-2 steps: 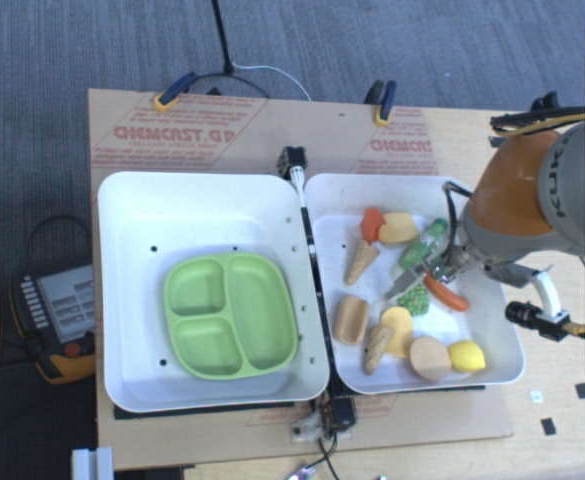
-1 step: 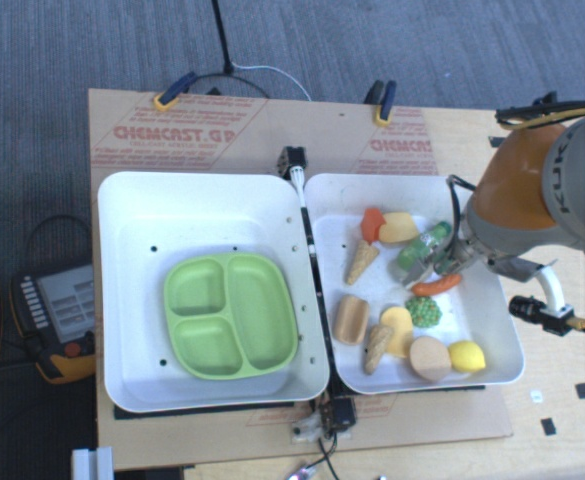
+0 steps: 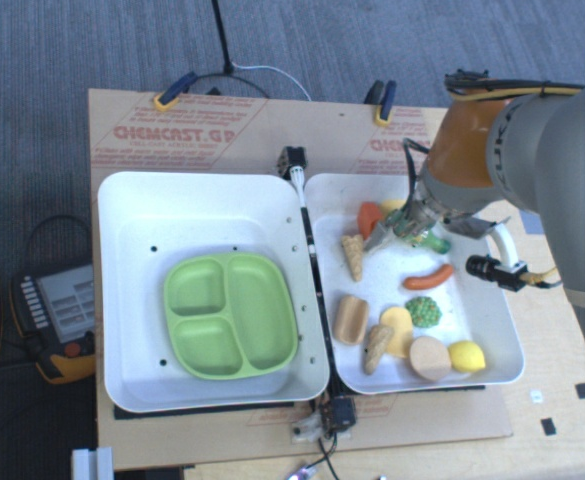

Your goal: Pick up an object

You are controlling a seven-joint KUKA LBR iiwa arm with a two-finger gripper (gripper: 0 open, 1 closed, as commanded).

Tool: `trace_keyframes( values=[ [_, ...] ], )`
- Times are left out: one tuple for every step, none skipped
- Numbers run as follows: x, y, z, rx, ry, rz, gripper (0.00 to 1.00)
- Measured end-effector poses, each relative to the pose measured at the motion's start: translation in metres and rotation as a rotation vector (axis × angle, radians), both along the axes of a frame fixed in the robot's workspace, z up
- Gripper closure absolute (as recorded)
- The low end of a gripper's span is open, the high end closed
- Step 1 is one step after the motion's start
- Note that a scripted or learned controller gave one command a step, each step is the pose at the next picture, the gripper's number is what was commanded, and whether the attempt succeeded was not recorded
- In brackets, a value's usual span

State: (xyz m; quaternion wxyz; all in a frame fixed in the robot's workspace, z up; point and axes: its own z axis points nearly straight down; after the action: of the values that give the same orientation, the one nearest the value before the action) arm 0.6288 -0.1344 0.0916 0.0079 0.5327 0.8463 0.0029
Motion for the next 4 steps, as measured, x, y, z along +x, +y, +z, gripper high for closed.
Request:
trace_keyframes(
  values=[
    [-0.001,0.001,-0.002,0.003,0.005,0.002,0.0],
    [-0.028,-0.065,-0.001,0.001,0.001,0.284,0.0],
    [-0.035,-0.062,-0.002,-0.011,0.0,0.359,0.0],
    [-0.033,-0.062,0.011,-0.012,-0.005,0.358,1.0]
  ],
)
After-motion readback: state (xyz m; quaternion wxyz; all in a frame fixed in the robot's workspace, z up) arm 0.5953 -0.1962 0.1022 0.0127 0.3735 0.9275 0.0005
